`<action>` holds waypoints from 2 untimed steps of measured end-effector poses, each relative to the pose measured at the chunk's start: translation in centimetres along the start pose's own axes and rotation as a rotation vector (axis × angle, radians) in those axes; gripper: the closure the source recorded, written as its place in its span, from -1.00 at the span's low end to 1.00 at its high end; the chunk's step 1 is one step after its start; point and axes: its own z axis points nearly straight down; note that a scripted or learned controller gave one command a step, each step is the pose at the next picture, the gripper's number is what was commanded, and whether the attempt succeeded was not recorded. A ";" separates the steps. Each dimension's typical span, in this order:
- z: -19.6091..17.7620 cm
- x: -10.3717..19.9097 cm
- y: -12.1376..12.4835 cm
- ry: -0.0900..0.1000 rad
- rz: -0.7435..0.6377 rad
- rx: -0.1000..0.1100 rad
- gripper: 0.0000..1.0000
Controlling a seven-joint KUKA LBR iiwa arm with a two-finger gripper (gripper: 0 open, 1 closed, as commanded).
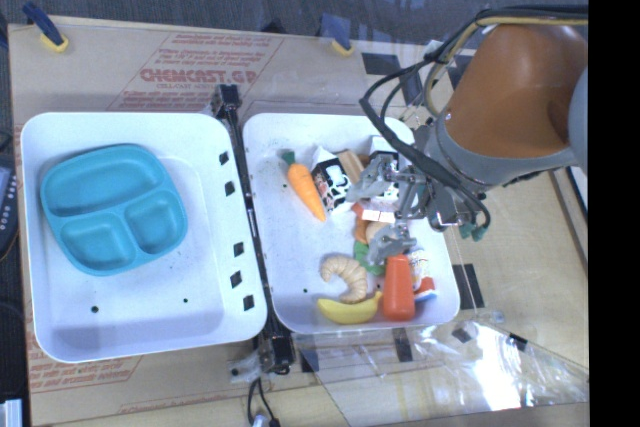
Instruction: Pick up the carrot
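Note:
The orange carrot [305, 190] with a green top lies tilted on the floor of the right bin [290, 260], in its upper left part. Just right of it sits a black-and-white patterned item [328, 183]. My gripper [385, 205] hangs low over the clutter in the middle right of that bin, roughly a carrot's length to the right of the carrot and apart from it. Nothing of the carrot is between its parts. The grey arm with its orange band [515, 90] covers the bin's upper right corner.
A curled tan pastry [345, 275], a yellow banana [348, 310] and a red bottle [398, 287] crowd the right bin's front. The left bin [130, 310] bears a blue divided plate [112, 207]. Black clips run along the divider [245, 215] between the bins.

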 end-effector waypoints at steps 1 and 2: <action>10.5 -5.2 3.4 0.011 -0.069 -0.006 -1.00; 20.3 -9.9 1.3 0.002 -0.130 -0.003 -1.00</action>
